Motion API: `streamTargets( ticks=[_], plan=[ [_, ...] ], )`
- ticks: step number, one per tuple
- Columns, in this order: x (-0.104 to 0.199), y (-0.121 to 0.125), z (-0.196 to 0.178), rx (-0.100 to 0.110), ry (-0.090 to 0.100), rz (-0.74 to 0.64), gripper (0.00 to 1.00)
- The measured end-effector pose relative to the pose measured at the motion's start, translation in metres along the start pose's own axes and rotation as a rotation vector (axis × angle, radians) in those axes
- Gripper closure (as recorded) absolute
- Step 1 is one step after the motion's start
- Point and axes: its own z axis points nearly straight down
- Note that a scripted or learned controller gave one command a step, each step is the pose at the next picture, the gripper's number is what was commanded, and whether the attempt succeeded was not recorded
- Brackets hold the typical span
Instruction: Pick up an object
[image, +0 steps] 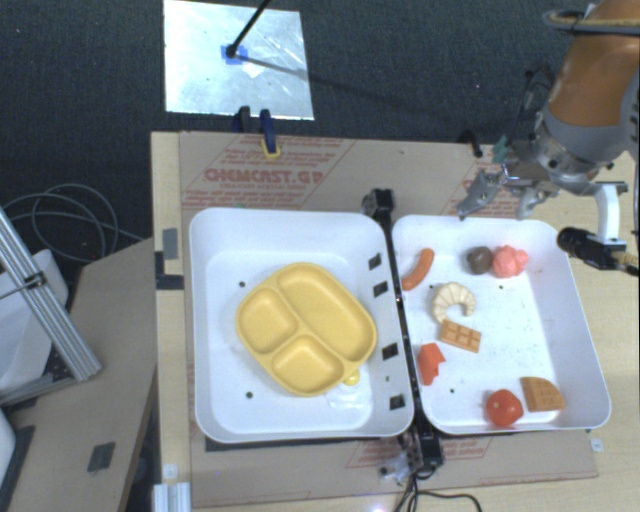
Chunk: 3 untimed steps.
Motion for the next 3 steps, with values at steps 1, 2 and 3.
streamTargets(
  ticks=[1, 2, 3],
  plan=[
    [-0.022, -0.021, 0.144, 0.012, 0.001, 0.005, 0.0],
    [-0.119, -0.02, 0.2, 0.003, -0.003, 0.009, 0.0],
    [-0.116, 0.022, 0.199, 0.03, 0.001, -0.004, 0.0]
  ],
)
